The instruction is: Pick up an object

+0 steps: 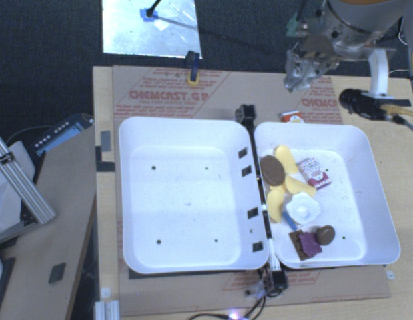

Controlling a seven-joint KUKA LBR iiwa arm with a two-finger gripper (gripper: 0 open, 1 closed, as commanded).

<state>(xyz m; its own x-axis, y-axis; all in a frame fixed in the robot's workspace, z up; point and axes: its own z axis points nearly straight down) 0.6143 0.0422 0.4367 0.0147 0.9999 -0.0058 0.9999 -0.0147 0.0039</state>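
Note:
The right bin (366,179) holds a cluster of toy food along its left side. A brown oval cookie (272,171) lies beside several yellow banana-like pieces (286,159) and a red-and-white packet (313,171). Below them are a white fried egg (303,211), a small brown round piece (325,235) and a dark brown-and-purple block (305,244). My gripper (301,73) hangs high over the bench, behind the back rim of the right bin and apart from all these things.
The left bin (186,192) sits beside the right one, joined by a black hinge strip (254,185). A small red-and-white object (291,117) lies on the bench just behind the right bin. A shiny metal plate (151,19) lies at the far back left.

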